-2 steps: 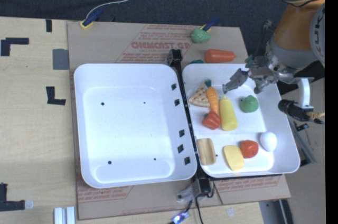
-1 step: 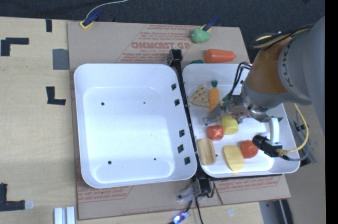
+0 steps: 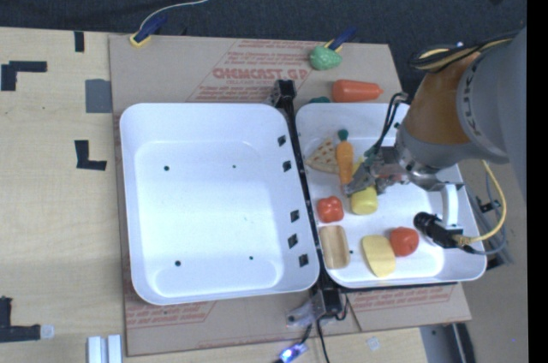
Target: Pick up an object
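The right bin (image 3: pixel 454 269) holds several toy foods. A carrot (image 3: pixel 344 158) lies next to a tan pizza slice (image 3: pixel 324 156), with a red tomato (image 3: pixel 330 209) and a tan bread roll (image 3: pixel 333 245) in front of them. A yellow block (image 3: pixel 378 255) and a red piece (image 3: pixel 404 241) sit near the front. My gripper (image 3: pixel 368 179) reaches down from the right, right above a small yellow-green piece (image 3: pixel 364 202) and beside the carrot. The fingers look dark and blurred against the bin.
The left bin (image 3: pixel 205 199) sits beside the right one, with black clips (image 3: pixel 295 181) along the shared edge. Outside the bins at the back lie an orange-red pepper (image 3: pixel 356 90) and a green toy (image 3: pixel 324 57) on the cardboard. A cable (image 3: pixel 479 216) hangs by the arm.
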`<state>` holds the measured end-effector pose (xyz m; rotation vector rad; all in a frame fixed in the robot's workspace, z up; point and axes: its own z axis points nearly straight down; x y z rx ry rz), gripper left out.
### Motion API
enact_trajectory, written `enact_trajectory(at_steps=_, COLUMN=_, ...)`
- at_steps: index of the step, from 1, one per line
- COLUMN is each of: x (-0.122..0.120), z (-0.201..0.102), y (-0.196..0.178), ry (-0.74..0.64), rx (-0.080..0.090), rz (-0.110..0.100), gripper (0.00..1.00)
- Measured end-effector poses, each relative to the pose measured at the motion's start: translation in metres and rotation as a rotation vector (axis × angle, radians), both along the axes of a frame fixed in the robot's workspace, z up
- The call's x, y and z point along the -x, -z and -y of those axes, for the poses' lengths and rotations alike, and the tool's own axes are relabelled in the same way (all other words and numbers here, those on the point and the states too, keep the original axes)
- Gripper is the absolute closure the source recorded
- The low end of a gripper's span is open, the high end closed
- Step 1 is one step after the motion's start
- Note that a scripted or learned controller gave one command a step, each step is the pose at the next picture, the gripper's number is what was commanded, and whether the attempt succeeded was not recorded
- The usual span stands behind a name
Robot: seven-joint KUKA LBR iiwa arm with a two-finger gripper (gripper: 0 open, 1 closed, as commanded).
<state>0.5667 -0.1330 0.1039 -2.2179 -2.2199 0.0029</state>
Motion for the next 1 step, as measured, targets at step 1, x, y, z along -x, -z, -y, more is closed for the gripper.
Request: enact_trajectory(at_steps=1, x=-0.0674, z=-0.0463, y=-0.0862, ry=-0.007, rx=0.002, rz=0.015, gripper=1.0)
